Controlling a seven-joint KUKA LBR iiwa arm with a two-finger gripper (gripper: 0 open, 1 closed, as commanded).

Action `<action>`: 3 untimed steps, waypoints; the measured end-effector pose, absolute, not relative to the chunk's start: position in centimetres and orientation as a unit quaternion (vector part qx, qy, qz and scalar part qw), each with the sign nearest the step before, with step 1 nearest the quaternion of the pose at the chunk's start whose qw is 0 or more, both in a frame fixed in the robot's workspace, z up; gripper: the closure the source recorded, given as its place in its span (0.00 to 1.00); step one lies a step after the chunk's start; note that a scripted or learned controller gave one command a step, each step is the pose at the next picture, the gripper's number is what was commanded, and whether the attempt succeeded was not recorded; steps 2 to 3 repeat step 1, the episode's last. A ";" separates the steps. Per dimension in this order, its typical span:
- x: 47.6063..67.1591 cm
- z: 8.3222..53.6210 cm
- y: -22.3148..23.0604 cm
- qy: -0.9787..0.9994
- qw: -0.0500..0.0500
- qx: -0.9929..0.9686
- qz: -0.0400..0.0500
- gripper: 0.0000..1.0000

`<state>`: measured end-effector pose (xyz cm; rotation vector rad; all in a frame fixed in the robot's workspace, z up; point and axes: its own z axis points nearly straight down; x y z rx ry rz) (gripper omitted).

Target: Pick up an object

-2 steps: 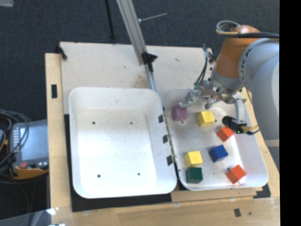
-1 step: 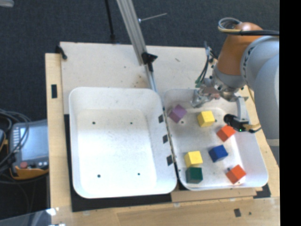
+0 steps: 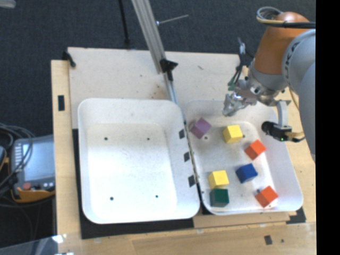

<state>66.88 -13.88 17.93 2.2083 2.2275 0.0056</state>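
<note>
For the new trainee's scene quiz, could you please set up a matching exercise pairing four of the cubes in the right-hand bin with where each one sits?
Column one:
1. purple cube
2. green cube
3. blue cube
4. gripper

Column two:
A. at the near edge of the right bin, directly below a yellow cube
B. above the right bin's far edge
C. by the divider between the bins, far end
D. between the two orange cubes

Pairs: 1-C, 2-A, 3-D, 4-B

no readable text, labels, brands or numbers on bins, blocks, arm or bench
</note>
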 end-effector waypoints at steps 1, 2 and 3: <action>68.0 23.1 -13.8 0.709 0.003 0.705 0.002 1.00; 68.0 23.1 -13.8 0.709 0.003 0.705 0.002 1.00; 68.0 23.1 -13.8 0.709 0.003 0.705 0.002 1.00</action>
